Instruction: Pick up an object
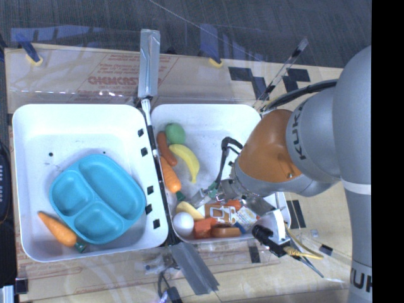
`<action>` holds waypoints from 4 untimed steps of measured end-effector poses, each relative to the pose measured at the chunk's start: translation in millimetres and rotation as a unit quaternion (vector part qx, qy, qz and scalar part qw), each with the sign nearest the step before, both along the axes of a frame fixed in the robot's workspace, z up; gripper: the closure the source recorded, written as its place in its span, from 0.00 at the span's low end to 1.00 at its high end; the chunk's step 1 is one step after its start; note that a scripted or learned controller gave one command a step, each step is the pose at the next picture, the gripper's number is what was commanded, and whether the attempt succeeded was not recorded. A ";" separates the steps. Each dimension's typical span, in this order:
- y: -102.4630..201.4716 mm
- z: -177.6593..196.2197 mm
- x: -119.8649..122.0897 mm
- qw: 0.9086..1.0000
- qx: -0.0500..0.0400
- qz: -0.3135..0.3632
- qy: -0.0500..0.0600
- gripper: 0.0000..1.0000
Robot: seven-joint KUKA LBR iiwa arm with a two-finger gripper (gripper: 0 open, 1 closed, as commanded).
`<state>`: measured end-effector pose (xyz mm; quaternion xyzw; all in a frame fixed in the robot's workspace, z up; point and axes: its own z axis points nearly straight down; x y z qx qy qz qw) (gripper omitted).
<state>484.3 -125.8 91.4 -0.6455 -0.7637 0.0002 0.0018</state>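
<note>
My gripper (222,212) is low in the right bin (208,115), near its front wall, under the orange wrist band. It sits among a cluster of toy food: a white egg (183,222), a yellow piece (189,208) and a red-orange piece (214,231) along the front wall. Further back lie a yellow banana (185,160), a green round fruit (175,132) and two orange carrots (169,169) by the left wall. The arm hides whatever lies right under the wrist.
The left bin (38,125) holds a blue divided plate (98,197) and an orange carrot (57,228) at its front left corner. A grey divider bar (149,62) stands behind the bins. The arm's grey body covers the right bin's right side.
</note>
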 end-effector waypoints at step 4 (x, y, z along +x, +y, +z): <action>21.2 11.7 129.2 0.976 -0.001 0.220 -0.002 1.00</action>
